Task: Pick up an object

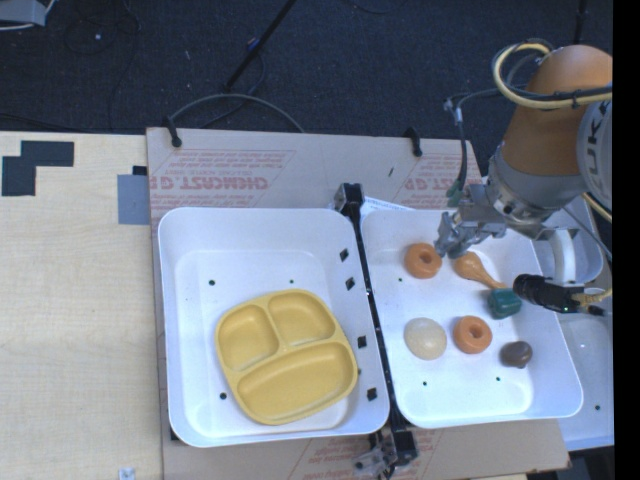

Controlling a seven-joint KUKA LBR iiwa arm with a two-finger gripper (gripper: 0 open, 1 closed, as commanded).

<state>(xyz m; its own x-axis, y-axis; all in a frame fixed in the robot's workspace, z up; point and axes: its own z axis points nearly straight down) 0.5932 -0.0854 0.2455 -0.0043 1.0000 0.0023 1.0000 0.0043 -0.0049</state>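
Now, gripper (pixel 452 238): hangs low over the far half of the right bin (pixel 560 393), between the upper orange ring (pixel 423 260) and the tan club-shaped piece (pixel 470 265).
Jaws: point down toward the bin floor; apart or together, cannot tell from this angle.
Arm (pixel 545 118): comes in from the right, orange band above the wrist, grey below it.
Upper orange ring: lies flat on the bin floor, just left of the gripper, near the bin's left wall.
Tan club-shaped piece: lies just right of the gripper, bulb end toward it, handle running off to the teal block (pixel 503 304); touching it or only close, cannot tell.
Lower orange ring (pixel 472 334): sits flat, nearer the camera, mid-bin.
Cream ball (pixel 425 338): rests just left of that lower ring, a sliver of white floor between them.
Brown lump (pixel 516 354): sits right of the lower ring, small, apart from the rest.
Left bin (pixel 185 258): holds a yellow divided tray (pixel 288 356), three compartments, lying askew toward the near right corner.
Cardboard sheet (pixel 230 168): lies under both bins, red print on it.
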